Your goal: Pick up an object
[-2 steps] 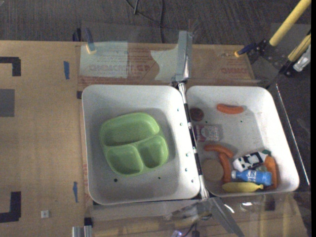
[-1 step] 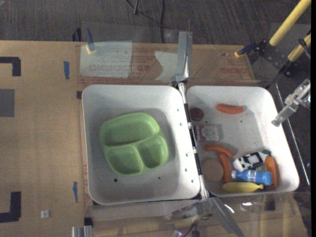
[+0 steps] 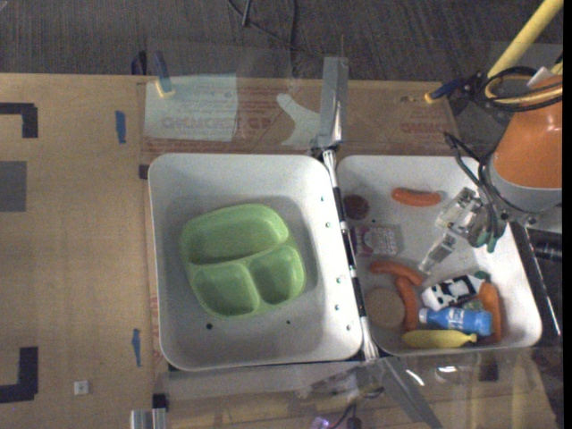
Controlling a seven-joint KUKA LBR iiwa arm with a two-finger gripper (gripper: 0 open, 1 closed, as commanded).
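You had the yellow banana (image 3: 438,338) nearest the camera, lying along the near wall of the right bin (image 3: 527,315). Just behind it lay the blue bottle (image 3: 458,319) on its side, touching or nearly touching the banana, and behind that a black-and-white toy (image 3: 451,290). An orange carrot (image 3: 489,304) stood at the right end of that cluster, against the bottle. To their left a round tan disc (image 3: 386,307) lay flat, with a curved orange sausage (image 3: 407,284) bent around its far side. Farther back you saw a small patterned card (image 3: 379,238), a dark brown round piece (image 3: 356,206) near the dividing wall, and a second orange sausage (image 3: 416,197) near the far wall.

The gripper (image 3: 456,231) hung over the middle right of that bin, reaching in from the right below the orange band (image 3: 532,155). Its fingers (image 3: 435,255) pointed down and to the left toward the toys, with nothing between them; you could not tell whether they were apart or together.

The left bin (image 3: 170,329) held a green divided plate (image 3: 241,259), lying slightly askew near its centre. Both bins sat side by side on the desk (image 3: 71,275), touching along the middle wall.
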